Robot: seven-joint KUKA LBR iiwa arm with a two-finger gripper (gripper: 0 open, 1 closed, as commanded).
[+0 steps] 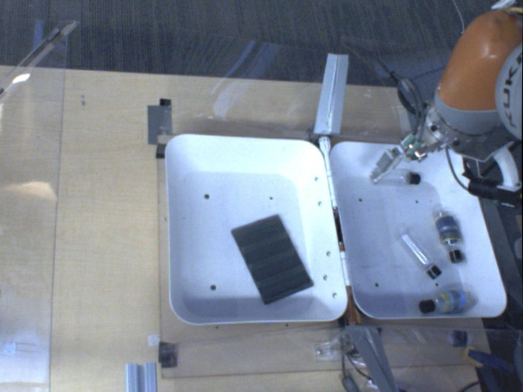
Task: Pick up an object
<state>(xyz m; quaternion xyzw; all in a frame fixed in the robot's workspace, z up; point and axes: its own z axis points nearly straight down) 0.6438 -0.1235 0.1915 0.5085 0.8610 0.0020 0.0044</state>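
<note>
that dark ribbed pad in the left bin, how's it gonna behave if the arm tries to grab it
The dark ribbed pad lies flat on the floor of the left bin, so it will probably be hard to get under; the jaws may slide over it. It looks thin and wide, so it is likely light and perhaps somewhat flexible. Its ridges may offer some grip. It shouldn't roll.
</note>
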